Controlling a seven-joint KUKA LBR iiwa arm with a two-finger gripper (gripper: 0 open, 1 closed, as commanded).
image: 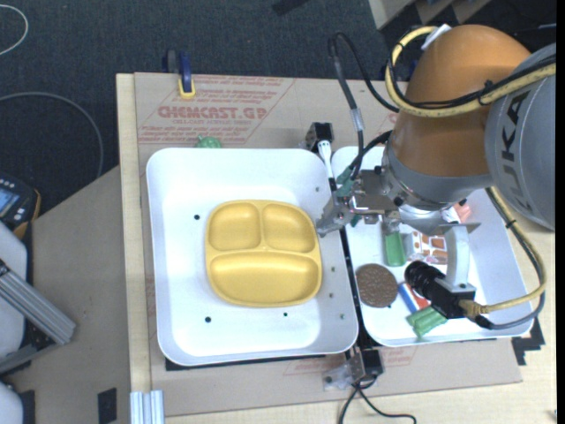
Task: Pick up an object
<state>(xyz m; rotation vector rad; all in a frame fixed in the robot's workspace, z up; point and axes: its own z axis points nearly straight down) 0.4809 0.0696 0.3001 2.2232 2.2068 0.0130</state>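
My gripper (393,228) hangs over the left part of the right bin (503,246), below the arm's orange band (459,60); the wrist hides its tips. Just under it lies a small green cylinder (394,251). A brown round disc (376,284) sits in front of that, near the bin's left wall. A blue pen (407,297) and a green block (426,322) lie toward the bin's front. A red-and-white patterned piece (433,244) shows beside the gripper on the right. Nothing can be seen held.
The left bin (177,307) holds a yellow divided plate (263,253) at its middle. A black cable (349,95) and a yellow cable (508,303) trail from the arm over the right bin. Cardboard (212,104) lies under both bins.
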